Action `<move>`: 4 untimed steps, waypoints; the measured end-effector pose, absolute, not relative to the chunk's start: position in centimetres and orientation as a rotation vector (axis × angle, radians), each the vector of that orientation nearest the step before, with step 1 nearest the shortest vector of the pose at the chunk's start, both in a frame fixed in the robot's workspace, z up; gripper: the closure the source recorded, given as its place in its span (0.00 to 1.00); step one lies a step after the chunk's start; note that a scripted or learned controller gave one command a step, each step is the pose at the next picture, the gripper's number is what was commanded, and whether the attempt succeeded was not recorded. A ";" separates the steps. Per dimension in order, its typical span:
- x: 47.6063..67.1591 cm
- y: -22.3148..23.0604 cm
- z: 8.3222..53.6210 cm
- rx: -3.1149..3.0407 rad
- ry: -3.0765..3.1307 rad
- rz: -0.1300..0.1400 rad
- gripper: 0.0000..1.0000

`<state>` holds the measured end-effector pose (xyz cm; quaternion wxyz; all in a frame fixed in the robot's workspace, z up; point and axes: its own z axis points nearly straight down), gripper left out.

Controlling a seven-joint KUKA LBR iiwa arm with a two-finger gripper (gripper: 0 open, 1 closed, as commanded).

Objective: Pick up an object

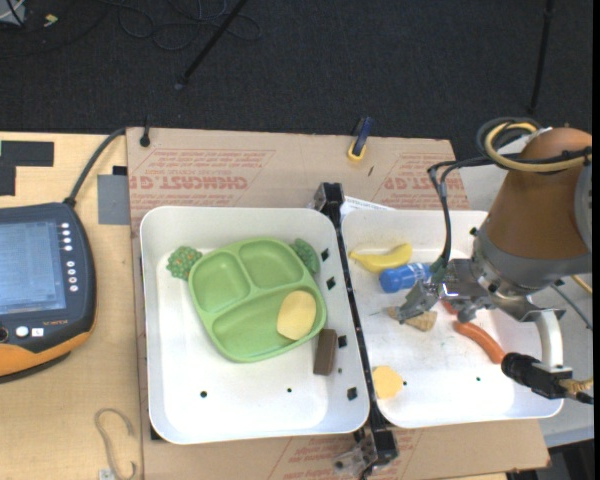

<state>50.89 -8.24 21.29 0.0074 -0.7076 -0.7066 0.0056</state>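
Note:
My gripper (420,301) hangs low over the right bin (450,393), near its middle, at the end of the grey and orange arm (535,208). Directly under and touching it in the image lies a small tan-brown object (425,321). A blue object (404,276) sits just left of the gripper, beside a yellow banana (380,258). An orange elongated piece (478,339) lies to the gripper's right. A yellow round item (386,381) rests at the bin's front left. I see nothing held clear of the bin floor.
The left bin (158,318) holds a green divided plate (225,273) with a pale yellow piece (297,314) on it, and a dark brown block (325,352) near the divider. A control pendant (30,273) lies at the far left of the bench.

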 end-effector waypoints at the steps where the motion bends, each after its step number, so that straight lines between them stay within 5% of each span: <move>1: 51.1 -8.3 22.0 -2.218 -2.218 0.004 0.00; 4: 51.2 -8.6 8.6 -2.217 -2.218 0.005 0.00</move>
